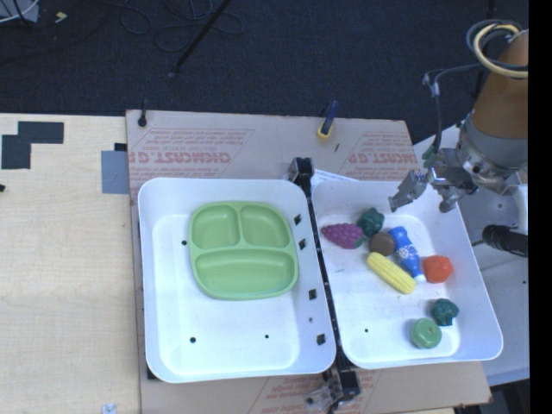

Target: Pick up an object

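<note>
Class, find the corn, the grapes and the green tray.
corn [391, 272], camera view, middle of the cob
grapes [342, 235], camera view, centre of the bunch
green tray [244, 271], camera view, floor of its large compartment

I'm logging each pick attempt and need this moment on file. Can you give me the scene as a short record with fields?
left bin: holds a green divided plate
right bin: holds toy foods
toys, far cluster: purple grapes, dark green piece, brown piece, blue bottle, yellow corn, orange-red piece
toys, near corner: round green piece, dark green broccoli-like piece
gripper: above the right bin's far right corner, open, holding nothing
task state: no object picked up yet
</note>
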`<control>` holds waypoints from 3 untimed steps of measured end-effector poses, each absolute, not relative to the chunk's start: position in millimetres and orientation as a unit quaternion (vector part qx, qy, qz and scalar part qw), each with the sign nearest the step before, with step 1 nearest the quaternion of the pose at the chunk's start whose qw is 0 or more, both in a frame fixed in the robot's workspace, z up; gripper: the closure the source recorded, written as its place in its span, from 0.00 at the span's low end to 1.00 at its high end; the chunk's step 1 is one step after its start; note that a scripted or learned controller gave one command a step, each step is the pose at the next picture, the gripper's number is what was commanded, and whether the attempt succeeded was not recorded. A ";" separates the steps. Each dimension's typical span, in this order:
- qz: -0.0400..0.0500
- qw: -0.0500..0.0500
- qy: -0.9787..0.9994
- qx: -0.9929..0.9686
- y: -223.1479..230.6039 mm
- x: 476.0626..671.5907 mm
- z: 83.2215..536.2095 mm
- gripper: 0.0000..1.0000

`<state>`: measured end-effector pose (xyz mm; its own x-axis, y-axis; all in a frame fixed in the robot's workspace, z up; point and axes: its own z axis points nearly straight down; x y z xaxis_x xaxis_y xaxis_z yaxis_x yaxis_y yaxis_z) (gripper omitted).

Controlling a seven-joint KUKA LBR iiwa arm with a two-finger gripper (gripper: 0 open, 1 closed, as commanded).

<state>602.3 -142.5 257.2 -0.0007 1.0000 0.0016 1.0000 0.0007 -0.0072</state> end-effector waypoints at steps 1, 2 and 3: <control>0.000 0.000 -0.708 -0.706 -138.7 597.7 228.0 0.00; 0.001 0.001 -0.708 -0.707 -140.1 597.6 194.3 0.00; 0.000 0.001 -0.707 -0.707 -142.3 598.6 164.5 0.00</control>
